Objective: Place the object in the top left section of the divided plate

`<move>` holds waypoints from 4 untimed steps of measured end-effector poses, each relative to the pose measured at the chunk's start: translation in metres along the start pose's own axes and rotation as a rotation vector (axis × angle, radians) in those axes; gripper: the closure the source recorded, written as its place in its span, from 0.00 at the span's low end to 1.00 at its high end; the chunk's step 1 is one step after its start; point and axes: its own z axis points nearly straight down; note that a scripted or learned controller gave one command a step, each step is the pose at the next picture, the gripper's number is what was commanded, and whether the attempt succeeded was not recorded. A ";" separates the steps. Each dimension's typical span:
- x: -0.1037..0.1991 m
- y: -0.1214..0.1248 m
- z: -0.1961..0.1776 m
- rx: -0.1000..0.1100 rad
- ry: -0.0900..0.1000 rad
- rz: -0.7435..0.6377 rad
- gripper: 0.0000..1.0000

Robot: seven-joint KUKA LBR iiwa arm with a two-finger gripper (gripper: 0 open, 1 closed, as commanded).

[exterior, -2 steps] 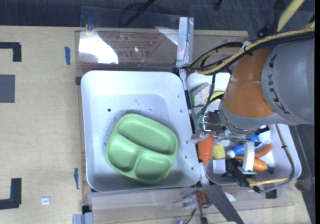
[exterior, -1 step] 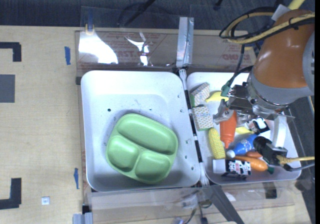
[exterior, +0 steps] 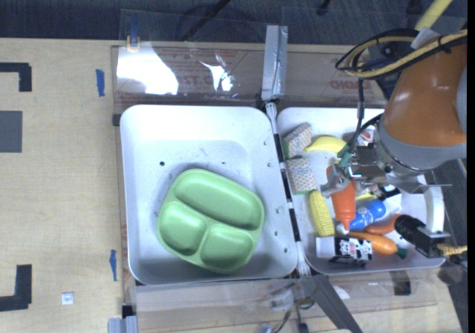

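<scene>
- Toy food pieces, the candidates for "the object", lie heaped in the right-hand shallow white bin [exterior: 434,268]: a yellow plastic corn cob [exterior: 321,211], an orange carrot-shaped piece [exterior: 344,204], a yellow banana-like piece [exterior: 326,144].
- Green three-section plastic plate [exterior: 211,219] sits in the left-hand white bin [exterior: 141,139], its sections bare.
- Two-finger gripper [exterior: 355,168] hangs over the heap near the carrot; whether it is open or closed, I cannot tell.
- Judged step: picking, not yet carrying.
- Next calls for a secure grasp, a lift clear of the dividing wall, then travel to the plate's top left section.

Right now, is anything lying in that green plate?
Empty: all three sections of the green divided plate show bare green; the toys lie in the right bin.
</scene>
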 end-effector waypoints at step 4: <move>0.058 0.079 0.072 -0.001 -0.001 0.328 1.00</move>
